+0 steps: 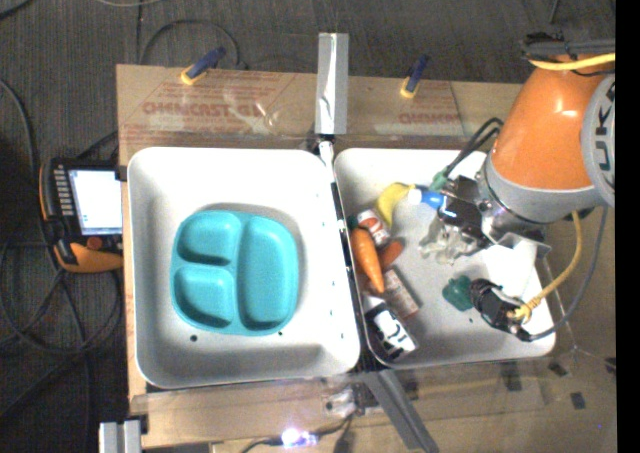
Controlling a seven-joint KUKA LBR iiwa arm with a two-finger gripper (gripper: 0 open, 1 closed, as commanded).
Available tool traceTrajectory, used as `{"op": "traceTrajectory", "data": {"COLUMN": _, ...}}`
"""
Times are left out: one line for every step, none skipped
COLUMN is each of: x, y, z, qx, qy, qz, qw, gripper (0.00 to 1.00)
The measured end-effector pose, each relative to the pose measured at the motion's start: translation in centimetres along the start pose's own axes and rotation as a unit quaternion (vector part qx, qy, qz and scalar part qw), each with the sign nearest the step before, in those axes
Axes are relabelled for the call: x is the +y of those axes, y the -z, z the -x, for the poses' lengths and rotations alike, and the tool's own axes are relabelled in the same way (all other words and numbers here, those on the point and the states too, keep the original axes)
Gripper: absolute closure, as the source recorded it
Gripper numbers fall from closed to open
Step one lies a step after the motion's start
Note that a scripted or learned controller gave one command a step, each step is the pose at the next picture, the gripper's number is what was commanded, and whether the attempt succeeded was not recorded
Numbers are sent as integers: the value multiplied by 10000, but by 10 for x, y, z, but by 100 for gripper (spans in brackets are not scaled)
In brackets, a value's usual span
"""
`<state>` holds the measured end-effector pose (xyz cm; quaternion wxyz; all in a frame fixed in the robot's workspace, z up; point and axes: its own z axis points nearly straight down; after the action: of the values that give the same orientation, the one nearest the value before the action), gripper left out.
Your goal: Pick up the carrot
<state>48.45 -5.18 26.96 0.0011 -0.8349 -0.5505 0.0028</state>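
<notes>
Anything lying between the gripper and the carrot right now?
In the camera view, a stretch of bare white bin floor separates the gripper from the carrot.

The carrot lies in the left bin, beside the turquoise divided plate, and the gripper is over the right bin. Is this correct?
Not quite. The camera view shows the carrot in the right bin, near its left wall, among other small items. The turquoise divided plate sits alone in the left bin. The gripper is over the right bin, as you said.
</notes>
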Motion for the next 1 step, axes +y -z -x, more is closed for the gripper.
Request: {"op": "traceTrajectory", "data": {"x": 13, "y": -12, "z": 30, "qx": 7, "qy": 2145, "qz": 1, "qw": 9767, "gripper": 100}}
